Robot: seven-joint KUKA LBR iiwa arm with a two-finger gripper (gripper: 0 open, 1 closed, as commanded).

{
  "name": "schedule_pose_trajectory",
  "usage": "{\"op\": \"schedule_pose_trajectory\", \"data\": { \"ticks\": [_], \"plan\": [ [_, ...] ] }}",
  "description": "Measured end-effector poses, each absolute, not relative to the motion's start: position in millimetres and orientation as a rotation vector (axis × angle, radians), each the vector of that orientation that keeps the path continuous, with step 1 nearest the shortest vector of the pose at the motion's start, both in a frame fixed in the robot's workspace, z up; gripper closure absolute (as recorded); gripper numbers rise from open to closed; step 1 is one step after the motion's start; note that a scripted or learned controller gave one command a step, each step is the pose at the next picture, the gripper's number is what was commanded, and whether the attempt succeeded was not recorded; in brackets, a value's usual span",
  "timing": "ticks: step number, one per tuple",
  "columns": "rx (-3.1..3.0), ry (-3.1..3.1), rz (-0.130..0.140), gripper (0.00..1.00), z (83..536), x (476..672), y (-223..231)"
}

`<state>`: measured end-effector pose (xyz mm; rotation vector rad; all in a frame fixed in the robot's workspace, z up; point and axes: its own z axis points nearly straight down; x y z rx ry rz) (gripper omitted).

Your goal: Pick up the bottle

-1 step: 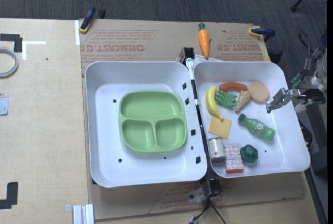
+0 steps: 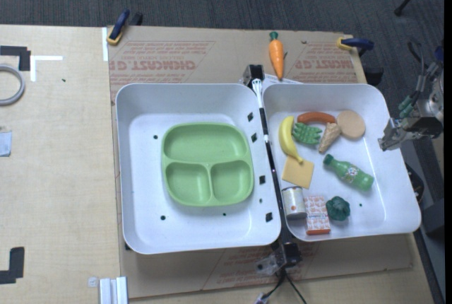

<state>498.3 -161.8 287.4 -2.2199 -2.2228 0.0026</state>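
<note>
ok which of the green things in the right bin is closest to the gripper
The green bottle, lying on its side nearest the gripper; the green glove toy and dark green lump lie farther off.

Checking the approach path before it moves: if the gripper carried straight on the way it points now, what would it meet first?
Judging loosely, the gripper points left and down over the right bin's rim; the green bottle looks first in line, though depth is unclear.

Two bins side by side on counter (image 2: 56, 154). Left bin (image 2: 134, 175) has divided tray (image 2: 207, 165) in middle. Right bin (image 2: 381, 203) is packed: banana (image 2: 286, 138) at left, sausage (image 2: 316, 117) and cookie (image 2: 350, 124) toward back, cheese slice (image 2: 298, 172) below banana, bottle (image 2: 348, 173) mid-right lying tilted, can (image 2: 293, 202) and carton (image 2: 317, 215) up front, broccoli (image 2: 338, 208) beside carton. Carrot (image 2: 275, 54) behind bins. Claw (image 2: 395, 134) just past right bin's right rim.
</note>
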Motion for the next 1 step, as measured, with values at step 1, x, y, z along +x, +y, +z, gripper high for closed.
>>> {"op": "schedule_pose_trajectory", "data": {
  "ticks": [1],
  "plan": [
    [-2.44,-1.977,0.003,1.0,205.3,485.8,-91.8]
  ]
}}
